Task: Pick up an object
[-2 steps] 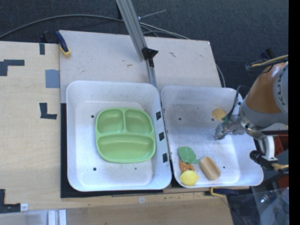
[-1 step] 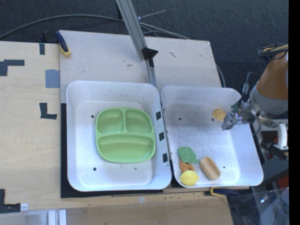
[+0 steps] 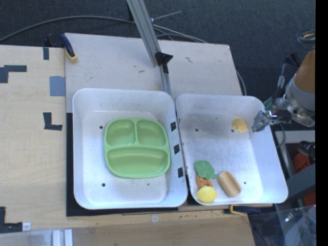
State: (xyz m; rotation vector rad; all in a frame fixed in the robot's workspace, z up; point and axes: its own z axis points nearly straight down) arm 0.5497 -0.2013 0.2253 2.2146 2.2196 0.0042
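Gripper (image 3: 260,121) hovers at the right bin's (image 3: 266,158) three o'clock rim, jaws' state impossible to tell. It should centre squarely over the nearby yellow piece (image 3: 239,125) before descending.

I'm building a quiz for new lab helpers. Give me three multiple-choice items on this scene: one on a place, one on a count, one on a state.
1. Where does the green plate lie?
A. left bin
B. right bin
C. bare bench

2. How many compartments does the plate have?
A. two
B. three
C. five

3. How does the gripper stand to the yellow lump?
A. lifting it high
B. beside it at the right bin's far right edge
C. over the plate

Answers: 1 A, the plate sits in the left bin. 2 B, two small sections above one long one. 3 B, the gripper is just right of the lump.
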